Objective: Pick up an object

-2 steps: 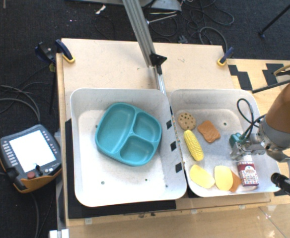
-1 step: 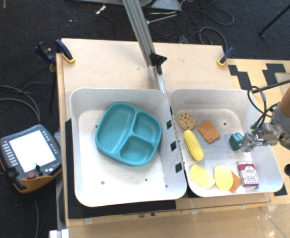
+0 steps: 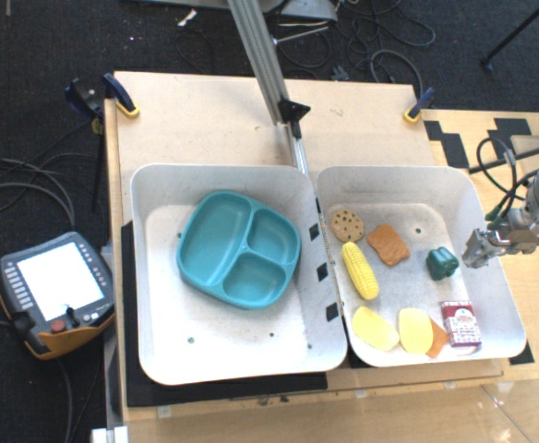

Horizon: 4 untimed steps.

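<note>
Nearest the camera, along the front wall of the right bin (image 3: 505, 289), a red-and-white box (image 3: 461, 326) sits in the front right corner, w/ an orange wedge (image 3: 437, 337) touching its left side, then a yellow slice (image 3: 415, 329) and a paler yellow piece (image 3: 376, 329) left of that. Moving back, mid-bin, a corn cob (image 3: 360, 269) lies lengthwise just behind the pale piece; a green block (image 3: 442, 263) sits toward the right wall. Claw (image 3: 477, 250) is right there at the right wall, just beside the green block, nothing seen between its fingers; open or closed, can't tell from this angle. Behind the corn, a brown toast-like piece (image 3: 389, 245) and a round cookie (image 3: 346, 223), close together, not touching. Left of this bin, the left bin (image 3: 149, 247) carries a teal divided plate (image 3: 239, 248), three compartments. Farther back, bare worktop (image 3: 205, 118), orange clamps at its far corners.
</note>
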### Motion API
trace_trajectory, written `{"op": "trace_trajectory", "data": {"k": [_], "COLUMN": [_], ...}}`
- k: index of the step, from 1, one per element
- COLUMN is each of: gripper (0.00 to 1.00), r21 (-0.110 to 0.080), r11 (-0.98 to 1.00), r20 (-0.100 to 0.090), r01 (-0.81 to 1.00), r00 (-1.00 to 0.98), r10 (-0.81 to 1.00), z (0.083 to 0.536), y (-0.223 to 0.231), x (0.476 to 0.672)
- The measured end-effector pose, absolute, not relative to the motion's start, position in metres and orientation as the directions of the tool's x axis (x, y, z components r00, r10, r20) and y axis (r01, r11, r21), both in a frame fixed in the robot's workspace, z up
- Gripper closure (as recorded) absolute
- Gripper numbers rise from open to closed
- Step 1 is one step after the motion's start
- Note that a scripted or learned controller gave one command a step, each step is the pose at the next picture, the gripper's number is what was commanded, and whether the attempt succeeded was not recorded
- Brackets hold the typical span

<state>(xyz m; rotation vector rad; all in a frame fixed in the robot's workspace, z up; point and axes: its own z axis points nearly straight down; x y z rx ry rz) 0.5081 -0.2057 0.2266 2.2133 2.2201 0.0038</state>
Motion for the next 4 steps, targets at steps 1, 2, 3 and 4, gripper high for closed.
{"op": "trace_trajectory", "data": {"k": [1, 2, 3, 4], "gripper": [1.0, 1.0, 1.0, 1.0], "r21": [0.003, 0.003, -0.001, 0.002], "r11": [0.008, 0.008, 0.008, 0.009], "r20": [0.001, 0.001, 0.002, 0.001], "r01": [1.0, 1.0, 1.0, 1.0], "r00": [-0.008, -0.008, -0.008, -0.009], "r10": [1.0, 1.0, 1.0, 1.0], "z": [0.238, 0.247, 0.234, 0.238], "y": [-0.152, -0.1, -0.05, 0.007], "x": [0.514, 0.524, 0.529, 0.544]}}
